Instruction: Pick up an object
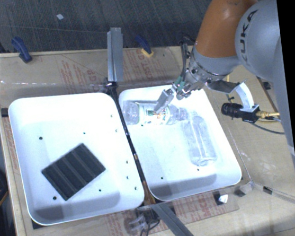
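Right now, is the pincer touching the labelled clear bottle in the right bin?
Cannot tell. In the camera view the pincer overlaps the labelled bottle, but neither contact nor a gap shows plainly.

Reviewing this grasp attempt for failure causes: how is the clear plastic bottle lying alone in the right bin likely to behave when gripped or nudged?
The clear bottle looks empty, so it is probably light and may skid across the right bin floor. It lies on its rounded side, so a nudge could roll it. Its thin transparent wall likely flexes and may slip under the gripper.
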Available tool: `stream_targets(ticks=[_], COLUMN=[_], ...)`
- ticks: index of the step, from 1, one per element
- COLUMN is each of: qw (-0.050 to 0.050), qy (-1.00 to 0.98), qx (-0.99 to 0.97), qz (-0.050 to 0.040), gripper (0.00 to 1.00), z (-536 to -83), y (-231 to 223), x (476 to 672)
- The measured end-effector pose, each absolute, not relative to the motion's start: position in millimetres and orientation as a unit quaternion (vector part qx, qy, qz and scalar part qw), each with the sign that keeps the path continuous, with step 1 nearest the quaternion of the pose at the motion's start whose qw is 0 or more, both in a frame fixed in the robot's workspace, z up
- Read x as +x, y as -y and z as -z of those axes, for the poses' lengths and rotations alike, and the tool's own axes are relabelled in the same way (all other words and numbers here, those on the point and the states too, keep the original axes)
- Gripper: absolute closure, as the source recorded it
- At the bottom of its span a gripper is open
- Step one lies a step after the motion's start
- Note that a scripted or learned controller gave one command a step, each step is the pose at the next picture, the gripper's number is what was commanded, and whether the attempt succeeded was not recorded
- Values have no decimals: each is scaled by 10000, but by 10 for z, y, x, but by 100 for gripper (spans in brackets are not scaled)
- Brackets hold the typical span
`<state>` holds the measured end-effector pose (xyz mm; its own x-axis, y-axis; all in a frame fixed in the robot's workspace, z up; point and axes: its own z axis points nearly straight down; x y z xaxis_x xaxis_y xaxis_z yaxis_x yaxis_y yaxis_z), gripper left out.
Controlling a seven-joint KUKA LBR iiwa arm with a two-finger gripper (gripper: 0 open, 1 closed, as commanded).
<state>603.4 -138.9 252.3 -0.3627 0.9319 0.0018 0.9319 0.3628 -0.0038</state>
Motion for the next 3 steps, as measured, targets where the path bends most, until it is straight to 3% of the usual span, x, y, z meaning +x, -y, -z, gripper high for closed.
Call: stream_targets(ticks=[1, 2, 3], qw=[-150, -8, -18], qy=[8063, 8482, 8610], qx=[-5912, -5296, -5086], qz=[87, -1, 7], gripper=[0, 0, 0], z=[-1393, -1438, -946], y=[1288, 1233, 1511], x=[6582, 6574, 6278])
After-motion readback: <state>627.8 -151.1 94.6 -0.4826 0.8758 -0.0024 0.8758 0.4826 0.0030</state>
